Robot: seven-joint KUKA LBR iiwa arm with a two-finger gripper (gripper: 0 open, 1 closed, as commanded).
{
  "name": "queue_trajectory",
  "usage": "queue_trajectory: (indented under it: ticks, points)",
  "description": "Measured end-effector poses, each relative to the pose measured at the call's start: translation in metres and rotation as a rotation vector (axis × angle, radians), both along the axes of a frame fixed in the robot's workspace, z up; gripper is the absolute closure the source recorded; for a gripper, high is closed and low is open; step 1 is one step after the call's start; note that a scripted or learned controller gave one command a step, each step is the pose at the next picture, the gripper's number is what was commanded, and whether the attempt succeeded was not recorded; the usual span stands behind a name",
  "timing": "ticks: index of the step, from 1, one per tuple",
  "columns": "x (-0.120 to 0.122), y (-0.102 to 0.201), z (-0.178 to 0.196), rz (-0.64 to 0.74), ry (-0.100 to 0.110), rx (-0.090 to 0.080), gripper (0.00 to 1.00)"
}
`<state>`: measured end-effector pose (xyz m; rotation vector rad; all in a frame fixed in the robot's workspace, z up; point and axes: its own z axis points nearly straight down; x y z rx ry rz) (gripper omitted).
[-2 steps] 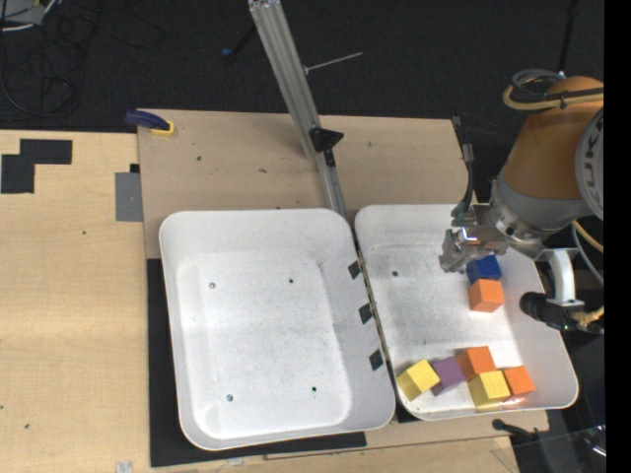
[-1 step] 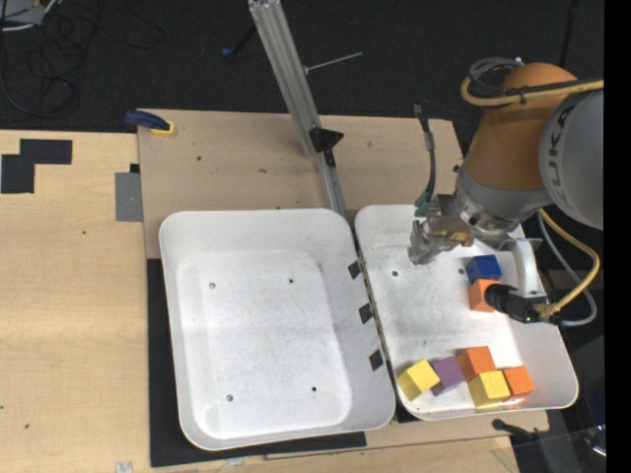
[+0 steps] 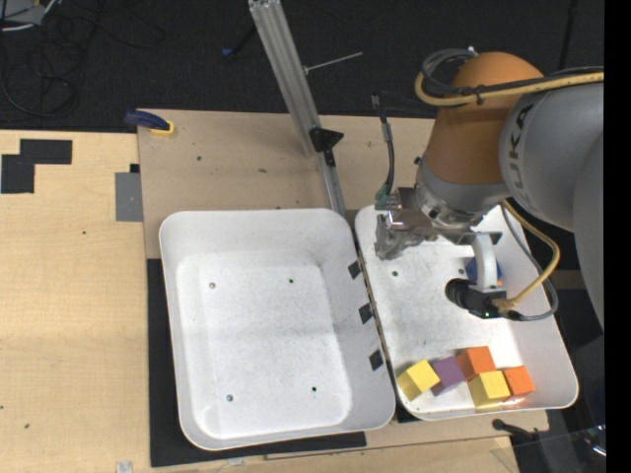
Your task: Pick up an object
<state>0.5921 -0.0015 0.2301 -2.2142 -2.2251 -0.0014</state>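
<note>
My gripper (image 3: 390, 236) hangs over the far left part of the right bin (image 3: 424, 304), close to the divide between the two bins. Several small blocks cluster in that bin's near corner: a yellow block (image 3: 419, 376), a purple block (image 3: 450, 371), an orange block (image 3: 479, 361), a second yellow block (image 3: 488, 389) and a second orange block (image 3: 518, 380). The gripper is well away from the blocks, toward the bin's far end. I see no block at the gripper.
The left bin (image 3: 187, 264) lies beside the right one. A slanted metal rail (image 3: 291, 77) runs from the back toward the bins' divide. A blue and white piece (image 3: 485, 260) and a black cable fitting (image 3: 471, 296) sit under the arm.
</note>
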Motion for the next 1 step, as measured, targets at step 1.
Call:
queue_trajectory:
  ticks: [1]
  points:
    - [-0.0059,0.0534,0.0099,0.0,-0.001,0.0,1.0]
